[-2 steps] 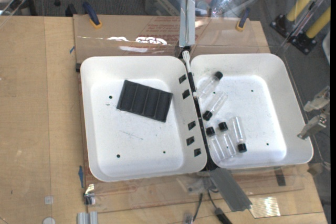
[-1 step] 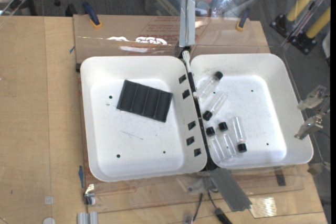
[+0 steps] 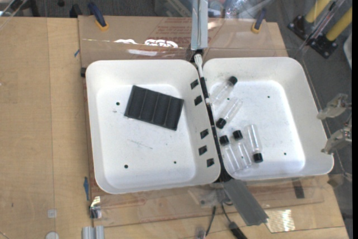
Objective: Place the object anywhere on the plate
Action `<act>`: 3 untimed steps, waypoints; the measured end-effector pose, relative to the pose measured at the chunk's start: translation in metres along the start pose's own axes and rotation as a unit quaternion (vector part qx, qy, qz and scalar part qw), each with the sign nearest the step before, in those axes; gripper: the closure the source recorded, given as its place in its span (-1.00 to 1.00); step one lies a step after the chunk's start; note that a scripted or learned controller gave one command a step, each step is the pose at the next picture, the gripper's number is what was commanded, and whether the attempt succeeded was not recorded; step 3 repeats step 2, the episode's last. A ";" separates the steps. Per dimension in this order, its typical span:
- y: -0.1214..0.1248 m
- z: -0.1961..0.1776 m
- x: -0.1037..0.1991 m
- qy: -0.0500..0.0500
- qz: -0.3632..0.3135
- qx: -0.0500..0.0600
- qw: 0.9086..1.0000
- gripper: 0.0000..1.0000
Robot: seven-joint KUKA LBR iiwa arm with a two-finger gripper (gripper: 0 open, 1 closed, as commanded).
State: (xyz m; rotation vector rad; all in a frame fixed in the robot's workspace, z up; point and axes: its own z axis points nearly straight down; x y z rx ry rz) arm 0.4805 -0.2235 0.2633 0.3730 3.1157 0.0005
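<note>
Vials (image 3: 238, 137) scattered, axes mixed.

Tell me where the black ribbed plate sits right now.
The black ribbed plate lies flat in the left bin, toward its upper middle, apart from the clear vials in the right bin.

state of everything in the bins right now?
Black plate: flat in left bin, tilted askew, nothing on it.
Vials: clear, black-capped, all lying down in right bin, none on plate.
Top vial: apart from the lower cluster.
</note>
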 end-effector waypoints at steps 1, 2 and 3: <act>0.000 -0.002 0.000 -0.001 -0.136 0.000 0.991 -1.00; 0.005 0.011 -0.017 -0.002 -0.203 0.000 0.979 -1.00; 0.005 0.011 -0.017 -0.002 -0.203 0.000 0.979 -1.00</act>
